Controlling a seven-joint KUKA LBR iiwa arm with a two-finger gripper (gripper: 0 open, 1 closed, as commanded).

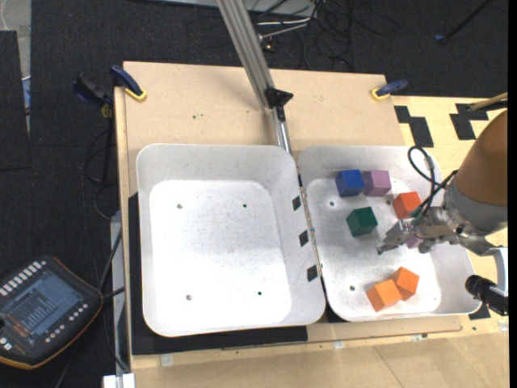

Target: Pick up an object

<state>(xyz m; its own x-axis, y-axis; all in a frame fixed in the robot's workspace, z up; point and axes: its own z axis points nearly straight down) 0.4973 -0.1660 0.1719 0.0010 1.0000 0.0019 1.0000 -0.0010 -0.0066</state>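
The right bin (321,285) holds several small blocks. A blue cube (349,182) and a purple cube (377,182) sit side by side at the back. A red-orange cube (405,204) lies to their right, and a green cube (362,220) sits near the middle. Two orange blocks (384,295) (406,281) touch each other at the front. My gripper (406,243) hangs low over the bin's right side, just below the red-orange cube and right of the green one. It is open, its fingers are spread, and no block sits clearly between them.
The left bin (153,164) sits beside the right one, sharing a middle ridge. A metal pole (250,47) slants down to the bins' back edge. Clamps (129,83) (388,89) grip the board's far corners. A teach pendant (40,305) lies on the floor at left.
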